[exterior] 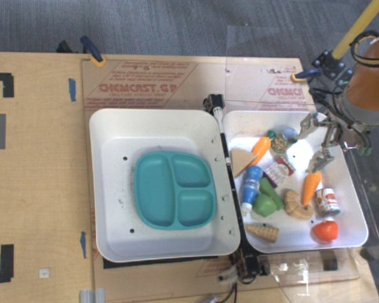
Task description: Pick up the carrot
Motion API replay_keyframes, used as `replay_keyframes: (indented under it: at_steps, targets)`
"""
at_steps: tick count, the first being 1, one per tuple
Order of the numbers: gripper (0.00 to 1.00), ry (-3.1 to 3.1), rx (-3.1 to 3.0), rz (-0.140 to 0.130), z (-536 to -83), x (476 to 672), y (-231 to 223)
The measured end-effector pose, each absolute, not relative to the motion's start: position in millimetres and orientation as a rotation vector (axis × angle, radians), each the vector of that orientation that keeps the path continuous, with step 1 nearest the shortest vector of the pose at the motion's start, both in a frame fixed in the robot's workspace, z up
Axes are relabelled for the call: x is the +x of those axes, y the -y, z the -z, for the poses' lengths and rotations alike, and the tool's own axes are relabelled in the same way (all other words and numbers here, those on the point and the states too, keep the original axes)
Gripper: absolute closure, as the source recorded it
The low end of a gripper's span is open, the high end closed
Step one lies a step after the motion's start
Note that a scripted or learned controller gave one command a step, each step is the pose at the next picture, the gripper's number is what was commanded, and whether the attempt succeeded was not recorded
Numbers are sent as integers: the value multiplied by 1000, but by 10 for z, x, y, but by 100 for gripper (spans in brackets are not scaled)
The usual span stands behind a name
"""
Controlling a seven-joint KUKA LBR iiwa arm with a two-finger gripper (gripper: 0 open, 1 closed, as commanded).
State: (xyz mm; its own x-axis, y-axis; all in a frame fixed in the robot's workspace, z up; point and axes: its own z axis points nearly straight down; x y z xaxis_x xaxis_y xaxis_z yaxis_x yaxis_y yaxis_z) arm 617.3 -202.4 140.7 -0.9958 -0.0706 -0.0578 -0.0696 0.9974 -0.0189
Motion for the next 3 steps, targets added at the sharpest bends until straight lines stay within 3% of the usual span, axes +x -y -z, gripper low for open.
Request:
replay_keyframes:
  at_steps: [1, 2, 3]
  targets:
    - [0, -3071, -172, 32, -1399, 6155, 2041]
    - [0, -3120, -234, 7, -1111, 5962, 2014]
    - [0, -3101, -176, 17, -998, 5877, 1510]
